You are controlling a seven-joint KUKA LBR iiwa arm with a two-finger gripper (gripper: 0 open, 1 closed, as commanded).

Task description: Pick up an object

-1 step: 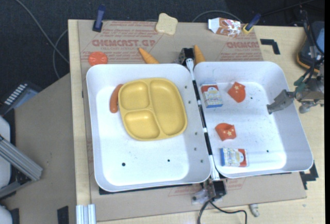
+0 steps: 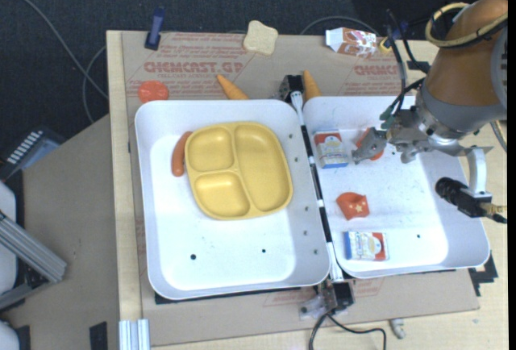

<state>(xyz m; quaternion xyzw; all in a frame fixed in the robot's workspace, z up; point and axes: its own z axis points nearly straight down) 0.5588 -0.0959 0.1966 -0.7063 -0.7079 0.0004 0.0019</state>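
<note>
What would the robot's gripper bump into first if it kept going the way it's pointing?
Probably the small white carton with a red top in the right white bin. The two-finger gripper points left across that bin, and the carton lies just beyond its tip. Height is hard to judge, so it might pass above.

Two bins are set side by side on the worktop (image 2: 121,179). A divided tray (image 2: 239,169) lies in the left bin (image 2: 234,260), a sausage (image 2: 178,155) just left of it. Two cartons (image 2: 330,150) (image 2: 366,245) lie in the right bin (image 2: 451,247), a wedge (image 2: 352,206) between them.
</note>
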